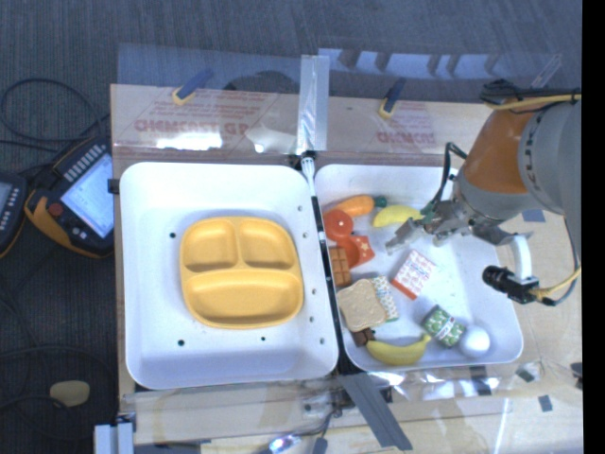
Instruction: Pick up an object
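From the overhead camera, the arm (529, 159) came in from the right, its orange band bright above the wrist, and the gripper (408, 238) hung low over the right bin (492, 296). The fingers (397, 243) were spread apart, metal tips splayed, nothing between them. They sat just above a small white-and-red packet (414, 273), which lay flat on the bin floor, and just beside a yellow lemon-shaped toy (395, 217) near the bin's far wall.

Plenty to choose from in that bin. An orange carrot (357, 204) lay along the far wall, left of the yellow piece. A red tomato (337, 223) and a red block (355, 251) crowded the left wall, with a brown waffle-like piece (340, 267) just beneath. A slice of toast (360, 305) lay near the middle, a sandwich wedge (385, 297) touching its right side. A banana (397, 350) curled along the near wall, and a green can (441, 324) lay tilted beside a white egg (475, 340) in the near right corner.

Over in the left bin (151, 253), a yellow divided plate (242, 271) sat squarely in the centre. A teach pendant (80, 200) rested off the counter's left side.
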{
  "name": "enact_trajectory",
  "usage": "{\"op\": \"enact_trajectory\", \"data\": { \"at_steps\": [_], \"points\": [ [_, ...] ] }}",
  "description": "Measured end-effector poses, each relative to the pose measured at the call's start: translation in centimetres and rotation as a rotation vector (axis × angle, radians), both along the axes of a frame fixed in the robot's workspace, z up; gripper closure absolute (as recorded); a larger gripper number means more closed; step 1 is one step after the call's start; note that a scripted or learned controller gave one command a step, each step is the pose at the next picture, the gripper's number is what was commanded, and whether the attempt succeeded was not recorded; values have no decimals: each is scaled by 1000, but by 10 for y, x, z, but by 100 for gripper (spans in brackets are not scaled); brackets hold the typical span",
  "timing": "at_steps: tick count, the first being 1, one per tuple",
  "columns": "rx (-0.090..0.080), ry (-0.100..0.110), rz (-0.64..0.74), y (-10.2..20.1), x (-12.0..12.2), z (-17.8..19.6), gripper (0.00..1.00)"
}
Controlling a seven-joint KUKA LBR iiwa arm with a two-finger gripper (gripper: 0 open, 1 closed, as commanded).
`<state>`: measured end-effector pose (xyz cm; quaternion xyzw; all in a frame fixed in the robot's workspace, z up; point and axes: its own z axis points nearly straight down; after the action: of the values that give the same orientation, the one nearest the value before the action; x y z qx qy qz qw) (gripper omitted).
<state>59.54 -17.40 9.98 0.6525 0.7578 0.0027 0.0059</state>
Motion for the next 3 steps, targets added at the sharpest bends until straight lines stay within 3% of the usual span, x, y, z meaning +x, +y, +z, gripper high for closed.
{"op": "enact_trajectory", "data": {
  "at_steps": [1,2,3],
  "points": [
    [-3,-1,63,4,-32,-10,0],
    [-2,-3,63,4,-31,0,100],
    [4,14,-120,24,-38,50,100]
  ]
}}
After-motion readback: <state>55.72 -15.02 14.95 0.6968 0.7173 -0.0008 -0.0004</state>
